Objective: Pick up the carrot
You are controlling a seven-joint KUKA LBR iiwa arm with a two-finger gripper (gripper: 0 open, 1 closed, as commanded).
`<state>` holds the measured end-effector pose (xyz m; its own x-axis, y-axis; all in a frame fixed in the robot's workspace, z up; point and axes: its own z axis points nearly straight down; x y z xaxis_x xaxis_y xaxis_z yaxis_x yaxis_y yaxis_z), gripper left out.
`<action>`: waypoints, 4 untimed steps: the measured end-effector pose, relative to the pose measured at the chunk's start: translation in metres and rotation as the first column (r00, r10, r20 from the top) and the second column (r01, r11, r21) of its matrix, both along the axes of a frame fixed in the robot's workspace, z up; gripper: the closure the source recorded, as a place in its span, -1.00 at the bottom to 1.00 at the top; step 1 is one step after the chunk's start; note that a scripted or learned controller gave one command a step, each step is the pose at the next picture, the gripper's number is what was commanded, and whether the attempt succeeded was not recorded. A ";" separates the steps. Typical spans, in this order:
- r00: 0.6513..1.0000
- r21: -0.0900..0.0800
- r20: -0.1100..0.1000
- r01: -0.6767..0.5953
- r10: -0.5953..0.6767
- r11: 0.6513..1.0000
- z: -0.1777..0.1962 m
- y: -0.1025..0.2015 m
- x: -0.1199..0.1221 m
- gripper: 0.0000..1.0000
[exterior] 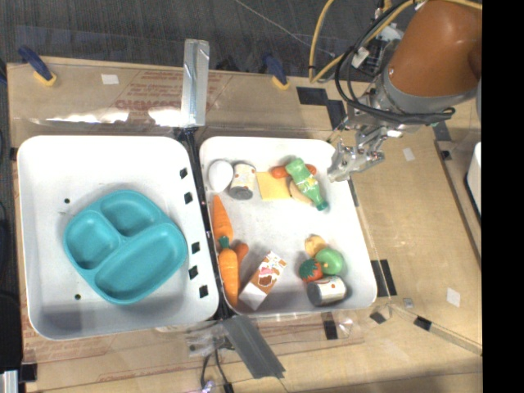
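Two carrots lie along the left wall of the right bin (352, 211): one orange carrot (220, 219) at mid height and a second carrot (229, 273) just below it, near the front. My gripper (354, 155) hangs above the right bin's far right corner, well away from both carrots. Nothing shows between its fingers.
The right bin also holds a white egg (219, 173), a small can (241, 180), a yellow cheese slice (272, 186), a green bottle (306, 183), a carton (264, 278), a fruit cluster (322, 263) and another can (327, 291). A teal divided plate (124, 244) lies in the left bin (33, 219).
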<state>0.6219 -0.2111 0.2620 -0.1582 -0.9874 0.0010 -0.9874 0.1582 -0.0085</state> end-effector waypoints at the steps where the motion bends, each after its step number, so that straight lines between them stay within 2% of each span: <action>1: 0.908 0.007 -0.008 -0.418 0.418 0.908 -0.068 0.002 0.034 1.00; 2: 0.837 0.008 -0.011 -0.546 0.547 0.837 -0.074 0.053 0.035 1.00; 3: 0.686 0.001 -0.005 -0.727 0.727 0.686 -0.017 0.015 0.036 1.00; 4: 0.174 0.000 -0.005 -0.985 0.985 0.174 -0.057 0.020 0.036 1.00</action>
<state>0.6579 -0.1908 0.2053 0.9448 -0.3276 0.0014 -0.3276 -0.9448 -0.0038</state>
